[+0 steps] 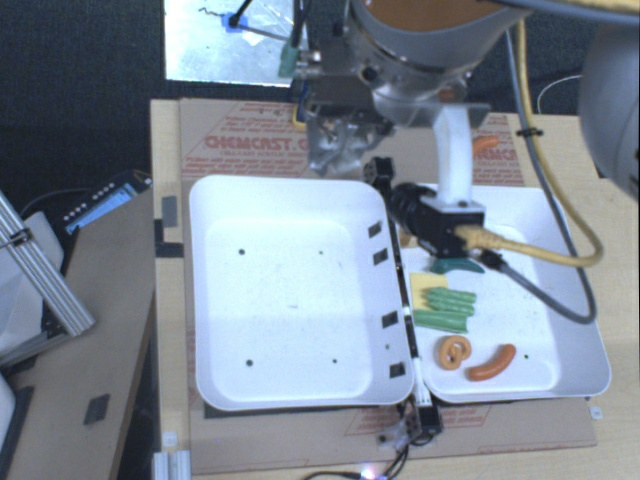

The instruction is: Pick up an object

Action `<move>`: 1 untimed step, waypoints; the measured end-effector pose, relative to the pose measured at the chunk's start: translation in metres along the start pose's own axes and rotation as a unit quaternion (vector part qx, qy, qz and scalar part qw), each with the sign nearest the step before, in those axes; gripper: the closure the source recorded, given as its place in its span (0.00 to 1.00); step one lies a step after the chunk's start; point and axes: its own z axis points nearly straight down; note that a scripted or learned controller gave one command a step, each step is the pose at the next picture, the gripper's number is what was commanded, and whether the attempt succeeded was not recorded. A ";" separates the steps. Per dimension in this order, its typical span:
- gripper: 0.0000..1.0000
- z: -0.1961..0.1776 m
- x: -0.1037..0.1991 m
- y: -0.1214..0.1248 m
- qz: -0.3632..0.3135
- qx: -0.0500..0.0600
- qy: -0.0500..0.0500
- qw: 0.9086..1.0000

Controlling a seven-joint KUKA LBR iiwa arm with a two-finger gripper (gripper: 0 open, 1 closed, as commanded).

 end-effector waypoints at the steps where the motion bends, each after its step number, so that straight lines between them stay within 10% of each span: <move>1: 0.00 0.001 0.000 0.000 0.000 0.001 0.000 1.000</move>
